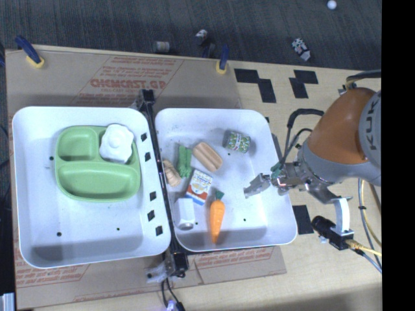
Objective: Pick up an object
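Glossy white plastic bins (39,238), matt green plastic tray (97,180), brown cardboard underlay (130,76).

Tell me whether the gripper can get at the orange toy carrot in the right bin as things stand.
Probably yes. The gripper hangs over the right white bin, beside the orange toy carrot, with bare bin floor between them. Nothing lies on the carrot, though a small carton sits close by its leafy end.

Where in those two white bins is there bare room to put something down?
Free: left bin floor below the green divided plate; right bin's floor between the orange toy carrot and the end effector. Crowded: right bin's left half.
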